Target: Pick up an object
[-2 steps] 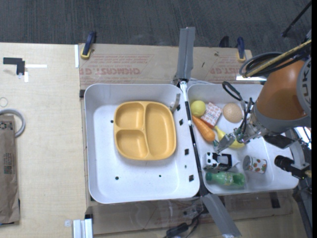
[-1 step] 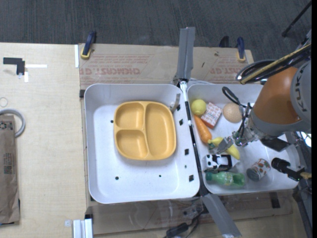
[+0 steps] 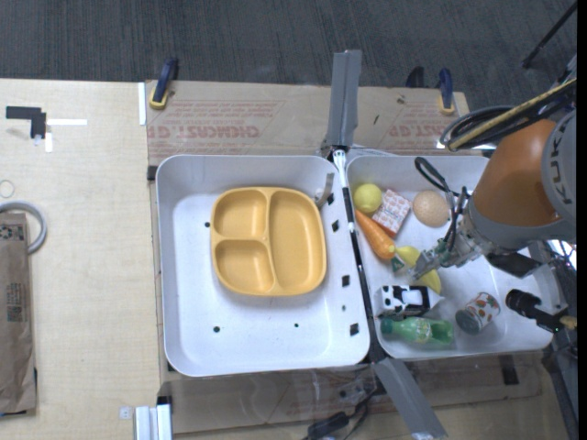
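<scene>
Several objects crowd the right bin (image 3: 514, 342), where the gripper (image 3: 438, 257) hangs low over a yellow piece (image 3: 409, 257) lying between the carrot (image 3: 374, 234) and the black-and-white toy (image 3: 404, 298). Whether anything is pinched cannot be told at this angle (the wrist hides the tips). Likely faults: a closure catches the carrot as well, or the rounded yellow piece squirts sideways against its neighbours.

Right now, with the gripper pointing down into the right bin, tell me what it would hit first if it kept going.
Probably the small yellow banana-like toy just below the gripper, beside the orange toy carrot. Depth is unclear from this single slanted view.
</scene>
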Robot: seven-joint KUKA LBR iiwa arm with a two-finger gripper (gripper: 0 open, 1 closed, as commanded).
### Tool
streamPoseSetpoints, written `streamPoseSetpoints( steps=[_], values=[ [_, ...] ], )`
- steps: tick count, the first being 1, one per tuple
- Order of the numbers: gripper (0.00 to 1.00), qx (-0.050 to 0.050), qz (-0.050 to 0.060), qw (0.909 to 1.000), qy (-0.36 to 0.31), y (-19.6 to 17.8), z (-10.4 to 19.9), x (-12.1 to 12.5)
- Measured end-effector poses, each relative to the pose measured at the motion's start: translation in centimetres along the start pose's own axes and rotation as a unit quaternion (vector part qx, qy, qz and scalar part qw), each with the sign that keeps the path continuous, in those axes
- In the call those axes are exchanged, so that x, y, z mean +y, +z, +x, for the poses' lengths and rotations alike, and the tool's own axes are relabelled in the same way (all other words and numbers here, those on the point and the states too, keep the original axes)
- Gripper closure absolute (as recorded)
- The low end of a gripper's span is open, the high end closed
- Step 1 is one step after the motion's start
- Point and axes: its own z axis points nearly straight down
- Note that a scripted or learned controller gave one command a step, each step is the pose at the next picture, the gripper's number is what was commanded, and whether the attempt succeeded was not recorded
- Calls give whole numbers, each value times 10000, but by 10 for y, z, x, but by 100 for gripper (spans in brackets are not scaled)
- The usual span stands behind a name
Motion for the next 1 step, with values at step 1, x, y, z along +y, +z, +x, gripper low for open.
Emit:
streamPoseSetpoints(
  steps=[1],
  values=[
    [100, -5, -3, 9996, 291, -92, 20, 69]
  ],
)
